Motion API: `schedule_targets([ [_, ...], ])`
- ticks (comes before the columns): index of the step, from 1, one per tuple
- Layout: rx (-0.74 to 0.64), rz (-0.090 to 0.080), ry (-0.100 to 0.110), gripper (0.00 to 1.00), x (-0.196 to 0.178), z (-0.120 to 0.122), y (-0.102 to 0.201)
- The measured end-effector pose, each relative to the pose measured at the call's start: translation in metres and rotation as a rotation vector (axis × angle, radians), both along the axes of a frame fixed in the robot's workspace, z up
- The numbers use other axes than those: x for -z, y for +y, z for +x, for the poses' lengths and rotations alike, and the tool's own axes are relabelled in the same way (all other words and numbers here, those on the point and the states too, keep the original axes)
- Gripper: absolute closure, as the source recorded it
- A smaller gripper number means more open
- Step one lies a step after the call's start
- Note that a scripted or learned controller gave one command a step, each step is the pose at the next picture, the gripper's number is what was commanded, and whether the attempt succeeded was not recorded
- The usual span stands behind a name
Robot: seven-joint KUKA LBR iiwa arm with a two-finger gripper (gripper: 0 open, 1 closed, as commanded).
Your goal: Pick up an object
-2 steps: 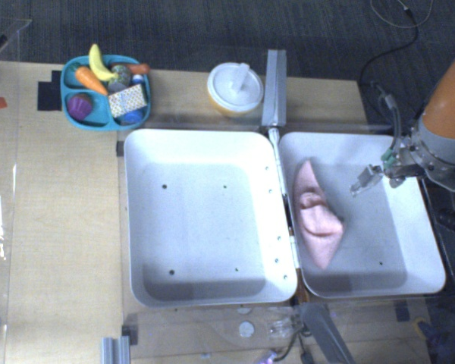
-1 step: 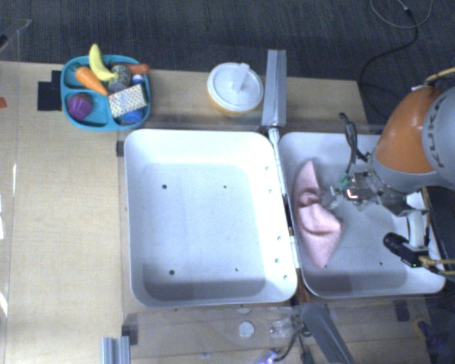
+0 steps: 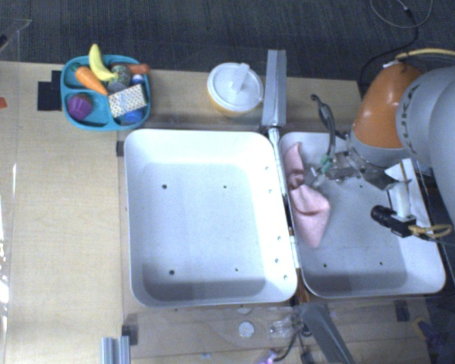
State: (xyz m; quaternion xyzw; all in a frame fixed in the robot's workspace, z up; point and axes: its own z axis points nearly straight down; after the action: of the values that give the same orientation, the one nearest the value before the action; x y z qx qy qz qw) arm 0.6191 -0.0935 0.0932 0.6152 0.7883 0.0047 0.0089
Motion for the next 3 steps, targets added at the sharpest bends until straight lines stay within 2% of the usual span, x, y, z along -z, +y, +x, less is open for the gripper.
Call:
schedule_targets([
  [1,0.07,0.003,0.015,0.0,-0.061,-0.022,-0.024],
  [2,-0.029,0.002,0.011,0.0,-0.002,0.016,-0.012],
  [3,-0.114,-0.001,-0.002,0.0,0.001,-0.029,-0.031],
])
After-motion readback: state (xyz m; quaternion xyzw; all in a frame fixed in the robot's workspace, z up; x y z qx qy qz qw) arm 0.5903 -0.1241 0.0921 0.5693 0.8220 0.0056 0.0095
